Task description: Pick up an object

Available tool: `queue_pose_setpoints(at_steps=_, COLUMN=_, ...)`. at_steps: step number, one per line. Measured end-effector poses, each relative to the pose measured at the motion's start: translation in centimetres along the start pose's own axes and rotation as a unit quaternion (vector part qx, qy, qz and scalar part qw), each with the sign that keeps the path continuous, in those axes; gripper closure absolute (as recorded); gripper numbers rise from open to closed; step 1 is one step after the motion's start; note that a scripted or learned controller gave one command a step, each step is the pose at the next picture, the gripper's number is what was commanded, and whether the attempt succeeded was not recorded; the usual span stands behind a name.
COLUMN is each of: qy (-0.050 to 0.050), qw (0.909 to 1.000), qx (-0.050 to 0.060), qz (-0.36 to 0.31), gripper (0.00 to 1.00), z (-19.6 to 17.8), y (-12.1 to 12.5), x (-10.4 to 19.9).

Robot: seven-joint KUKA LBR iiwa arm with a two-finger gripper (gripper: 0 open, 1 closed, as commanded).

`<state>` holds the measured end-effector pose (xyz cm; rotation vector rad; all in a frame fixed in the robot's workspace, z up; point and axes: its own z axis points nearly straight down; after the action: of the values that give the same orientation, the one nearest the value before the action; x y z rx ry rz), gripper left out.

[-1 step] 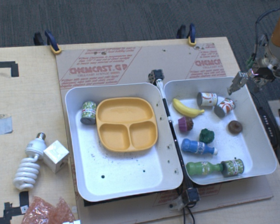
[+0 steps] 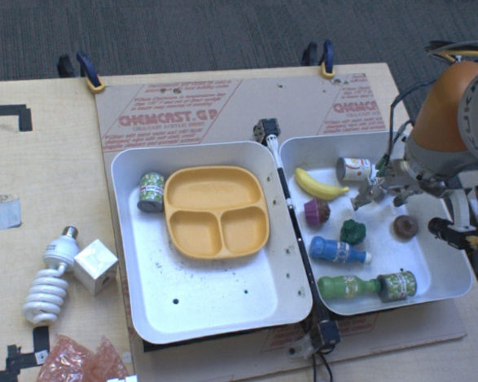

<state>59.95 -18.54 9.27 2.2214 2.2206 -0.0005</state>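
The right bin (image 2: 441, 282) holds a yellow banana (image 2: 320, 185), a small white can (image 2: 353, 169), a purple object (image 2: 316, 212), a dark green object (image 2: 353, 231), a blue bottle (image 2: 339, 251), a green bottle (image 2: 351, 286), a green can (image 2: 398, 285) and a brown round piece (image 2: 405, 227). My gripper (image 2: 375, 190) hangs over the upper middle of this bin. It is just right of the white can and above the dark green object. Nothing is visibly held in it.
The left bin (image 2: 214, 306) carries a yellow divided tray (image 2: 217, 210) and a green can (image 2: 151, 191). Outside the bins at left lie a spiral light bulb (image 2: 48, 281), a white cube (image 2: 95, 262) and a crumpled reddish bag (image 2: 68, 373).
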Motion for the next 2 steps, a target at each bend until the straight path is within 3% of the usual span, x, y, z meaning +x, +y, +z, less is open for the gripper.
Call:
queue_pose_setpoints(at_steps=1, qy=0.000, qw=1.0000, qx=-0.001, qz=-0.001, gripper=0.00, z=-5.5, y=6.0, x=0.8)
queue_pose_setpoints(at_steps=2, qy=0.000, qw=1.0000, qx=0.000, qz=0.001, gripper=0.00, z=0.0, y=-6.2, x=1.8)
